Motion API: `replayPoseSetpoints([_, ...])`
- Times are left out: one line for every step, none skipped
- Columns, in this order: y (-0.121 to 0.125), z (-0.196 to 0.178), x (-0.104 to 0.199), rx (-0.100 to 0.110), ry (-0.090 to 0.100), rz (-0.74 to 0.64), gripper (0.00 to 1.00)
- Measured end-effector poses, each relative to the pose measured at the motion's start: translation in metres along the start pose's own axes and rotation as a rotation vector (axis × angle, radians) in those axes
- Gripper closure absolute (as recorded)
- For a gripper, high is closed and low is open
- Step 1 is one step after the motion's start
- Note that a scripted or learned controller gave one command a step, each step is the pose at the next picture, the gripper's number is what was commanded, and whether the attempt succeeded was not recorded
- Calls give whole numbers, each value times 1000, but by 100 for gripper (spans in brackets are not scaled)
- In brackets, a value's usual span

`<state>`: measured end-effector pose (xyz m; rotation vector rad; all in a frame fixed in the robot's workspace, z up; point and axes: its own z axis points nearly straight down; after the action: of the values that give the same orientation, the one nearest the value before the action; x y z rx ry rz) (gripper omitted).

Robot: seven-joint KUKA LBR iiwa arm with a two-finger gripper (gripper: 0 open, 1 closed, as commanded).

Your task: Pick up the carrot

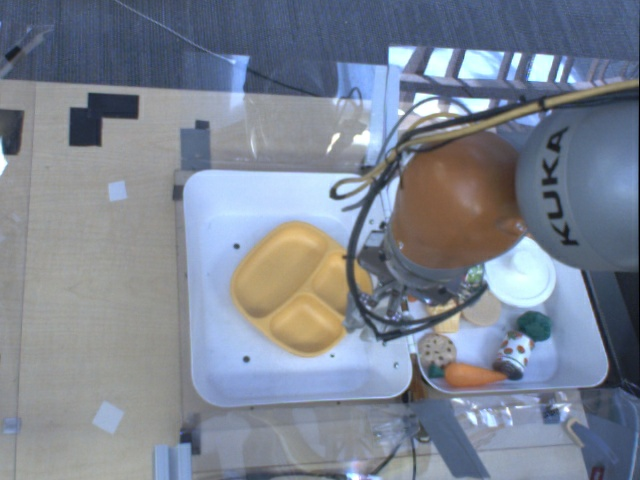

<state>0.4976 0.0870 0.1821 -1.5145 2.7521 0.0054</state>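
The carrot (474, 374) is lying on its side near the front edge of the right bin (585, 368), its thick end pointing toward the bin's left wall, and it is sitting well apart from the arm's working end. The gripper (385, 318) is hanging over the divide between the two bins, mostly hidden beneath the orange band (455, 203) of the wrist, so whether it is parted or closed cannot be told from this slant, and nothing is showing in its grasp. Black cables (360, 218) are looping down past it from the arm (585, 183). Just to its left, a yellow divided plate (285, 283) is resting flat in the left bin (215, 368), its near corner lying close under the tool. Just below and to the right, a round brown cookie (436, 349) is sitting touching or nearly touching the carrot's thick end. Further right, a small figure with a red and white body (514, 352) is standing beside the carrot's thin end, a green broccoli piece (534, 324) is sitting just above it, and a white cup (522, 276) is resting higher in the same bin.
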Motion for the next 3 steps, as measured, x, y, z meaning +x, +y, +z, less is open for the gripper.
replayPoseSetpoints([-42,-121,63,20,-8,23,100])
replayPoseSetpoints([-26,0,54,-1,1,-56,100])
replayPoseSetpoints([2,-4,-1,7,-6,-120,100])
